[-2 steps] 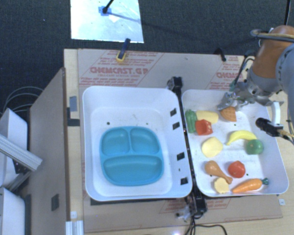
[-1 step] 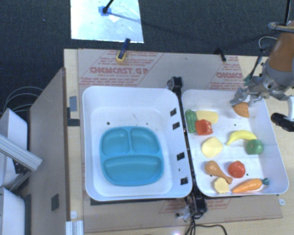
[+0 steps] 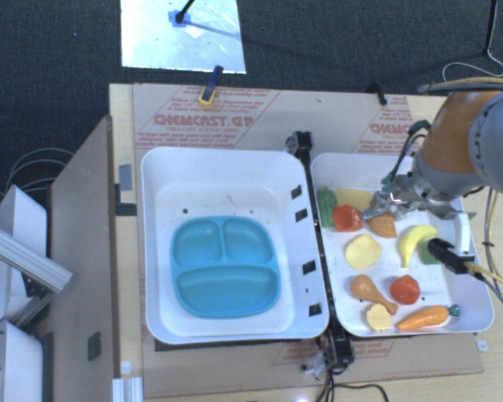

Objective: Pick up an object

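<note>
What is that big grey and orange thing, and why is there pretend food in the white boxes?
That is a robot arm, filmed by one camera looking down from above. It reaches in from the right, and its claw hangs low over the right white bin. That bin holds toy food: a banana, a carrot, a tomato, a drumstick and others. The left white bin holds a blue divided plate. The robot's job is to pick up one toy. I cannot tell whether the claw has caught anything.
</note>
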Action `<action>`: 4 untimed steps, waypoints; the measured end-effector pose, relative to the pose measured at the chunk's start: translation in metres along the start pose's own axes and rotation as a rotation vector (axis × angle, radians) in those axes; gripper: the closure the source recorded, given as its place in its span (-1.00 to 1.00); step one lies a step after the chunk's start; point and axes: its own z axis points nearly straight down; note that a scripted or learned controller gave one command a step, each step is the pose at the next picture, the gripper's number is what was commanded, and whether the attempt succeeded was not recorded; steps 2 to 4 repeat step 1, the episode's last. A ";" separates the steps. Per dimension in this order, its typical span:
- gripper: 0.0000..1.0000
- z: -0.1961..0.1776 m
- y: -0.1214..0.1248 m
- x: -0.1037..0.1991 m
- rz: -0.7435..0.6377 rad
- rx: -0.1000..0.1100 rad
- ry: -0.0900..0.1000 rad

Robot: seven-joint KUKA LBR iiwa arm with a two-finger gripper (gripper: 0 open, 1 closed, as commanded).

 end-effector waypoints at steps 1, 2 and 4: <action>1.00 -0.131 0.011 0.091 -0.011 -0.012 0.002; 1.00 -0.131 0.011 0.091 -0.011 -0.012 0.002; 1.00 -0.131 0.011 0.091 -0.011 -0.012 0.002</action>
